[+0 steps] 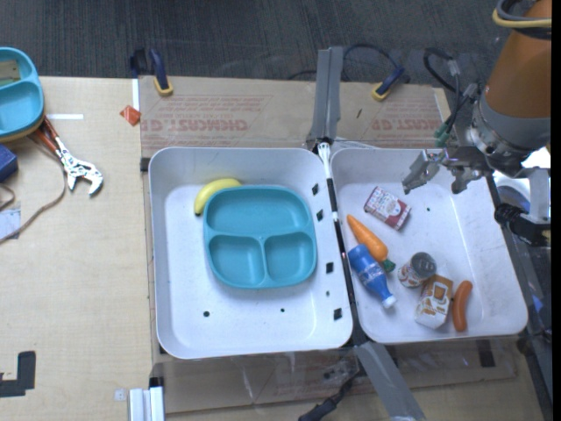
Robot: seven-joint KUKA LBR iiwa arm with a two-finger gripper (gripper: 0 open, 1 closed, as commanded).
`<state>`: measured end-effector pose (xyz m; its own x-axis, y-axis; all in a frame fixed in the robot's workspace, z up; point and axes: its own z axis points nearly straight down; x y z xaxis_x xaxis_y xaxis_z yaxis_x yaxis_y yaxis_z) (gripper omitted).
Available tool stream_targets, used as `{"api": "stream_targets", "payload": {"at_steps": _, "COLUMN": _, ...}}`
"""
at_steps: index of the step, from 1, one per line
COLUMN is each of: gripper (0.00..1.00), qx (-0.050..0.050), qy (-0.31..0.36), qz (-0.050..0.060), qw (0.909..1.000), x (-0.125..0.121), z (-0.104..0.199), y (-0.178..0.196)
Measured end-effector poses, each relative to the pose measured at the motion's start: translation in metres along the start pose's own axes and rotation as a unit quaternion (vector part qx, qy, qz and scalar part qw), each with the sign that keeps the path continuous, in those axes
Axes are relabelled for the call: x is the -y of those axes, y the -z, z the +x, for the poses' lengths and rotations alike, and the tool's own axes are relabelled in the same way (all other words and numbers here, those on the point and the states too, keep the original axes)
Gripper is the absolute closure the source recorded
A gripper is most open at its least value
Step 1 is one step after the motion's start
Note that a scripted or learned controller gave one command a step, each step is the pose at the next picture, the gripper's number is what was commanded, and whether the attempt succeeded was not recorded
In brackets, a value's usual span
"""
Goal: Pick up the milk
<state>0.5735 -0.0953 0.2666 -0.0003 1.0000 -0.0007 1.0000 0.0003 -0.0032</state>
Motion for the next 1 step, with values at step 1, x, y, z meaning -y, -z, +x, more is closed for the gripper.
{"api": "stream_targets", "payload": {"at_steps": 1, "gripper": 0.0, "qx": 0.0, "qy": -0.01, "qz": 0.0, "qw": 0.9999, "x": 0.0854, "z": -0.0068, "y": -0.1071}}
